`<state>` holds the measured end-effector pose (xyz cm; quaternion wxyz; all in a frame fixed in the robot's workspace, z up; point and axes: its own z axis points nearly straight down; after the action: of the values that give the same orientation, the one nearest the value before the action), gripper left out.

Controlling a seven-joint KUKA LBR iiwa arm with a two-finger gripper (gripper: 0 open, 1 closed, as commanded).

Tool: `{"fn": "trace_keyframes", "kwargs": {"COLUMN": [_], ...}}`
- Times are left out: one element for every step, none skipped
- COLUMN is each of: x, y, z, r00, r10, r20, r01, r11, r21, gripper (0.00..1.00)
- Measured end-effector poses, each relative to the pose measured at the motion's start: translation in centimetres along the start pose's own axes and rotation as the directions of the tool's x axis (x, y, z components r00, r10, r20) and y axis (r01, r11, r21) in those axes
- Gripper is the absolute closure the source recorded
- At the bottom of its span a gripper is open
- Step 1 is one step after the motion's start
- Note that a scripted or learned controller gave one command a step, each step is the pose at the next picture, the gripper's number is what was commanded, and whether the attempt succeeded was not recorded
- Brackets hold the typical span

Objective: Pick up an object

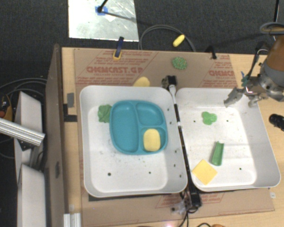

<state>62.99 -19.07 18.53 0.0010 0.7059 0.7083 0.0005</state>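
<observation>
Right white bin (255, 141) holds a green cylinder (217, 153), well apart from the open, empty claw (240, 97).

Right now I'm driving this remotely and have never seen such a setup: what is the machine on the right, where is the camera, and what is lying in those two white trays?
One fixed camera looks down at a slant on a bench with two shallow white bins. The grey robot arm with an orange band reaches in from the right, and its gripper hangs over the far right part of the right bin; nothing can be seen held in it. In that bin lie a small green leafy toy, a dark green cylinder and a flat yellow square block. The left bin holds a blue divided plastic plate with a yellow rounded toy in its near right compartment, and a green leafy piece beside the plate's left edge.
</observation>
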Motion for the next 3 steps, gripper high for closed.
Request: {"fn": "trace_keyframes", "kwargs": {"x": [3.1, 5.2, 5.0], "y": [-7.7, -11.1, -10.8], "z": [9.8, 10.2, 9.0], "r00": [1.000, 1.000, 1.000], "r10": [0.003, 0.003, 0.003], "r20": [-0.005, -0.002, 0.001], "r01": [-0.003, -0.003, -0.003], "r11": [1.000, 1.000, 1.000], "r21": [0.013, 0.005, -0.002], "gripper": [0.00, 0.00, 1.00]}}
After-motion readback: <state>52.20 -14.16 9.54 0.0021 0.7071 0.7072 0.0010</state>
